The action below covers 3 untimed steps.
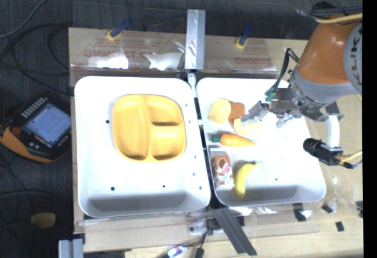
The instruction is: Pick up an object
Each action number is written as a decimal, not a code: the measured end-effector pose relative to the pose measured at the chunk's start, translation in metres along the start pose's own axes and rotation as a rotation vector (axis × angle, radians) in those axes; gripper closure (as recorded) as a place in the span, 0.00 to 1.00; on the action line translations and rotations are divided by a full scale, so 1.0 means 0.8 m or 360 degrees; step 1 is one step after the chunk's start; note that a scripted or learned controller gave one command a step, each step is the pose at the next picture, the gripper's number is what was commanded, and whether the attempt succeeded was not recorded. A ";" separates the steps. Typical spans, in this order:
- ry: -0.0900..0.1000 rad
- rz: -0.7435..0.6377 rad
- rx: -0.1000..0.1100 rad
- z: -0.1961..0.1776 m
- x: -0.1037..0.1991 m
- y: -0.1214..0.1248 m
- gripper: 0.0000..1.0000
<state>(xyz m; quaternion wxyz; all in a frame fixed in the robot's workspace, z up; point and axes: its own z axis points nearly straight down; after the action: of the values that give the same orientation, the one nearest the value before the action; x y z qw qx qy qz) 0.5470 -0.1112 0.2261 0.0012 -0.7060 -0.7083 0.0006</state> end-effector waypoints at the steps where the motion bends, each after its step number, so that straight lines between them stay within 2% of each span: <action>1: 0.0001 0.0071 0.0002 0.019 0.036 0.071 0.00; 2: -0.0004 -0.0005 0.0001 0.124 0.005 0.086 0.00; 3: -0.0015 -0.0177 -0.0028 0.167 0.003 0.079 0.00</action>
<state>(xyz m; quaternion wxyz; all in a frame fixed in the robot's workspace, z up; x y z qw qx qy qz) 0.6100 -0.1084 0.0924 -0.0084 -0.6655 -0.7464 -0.0025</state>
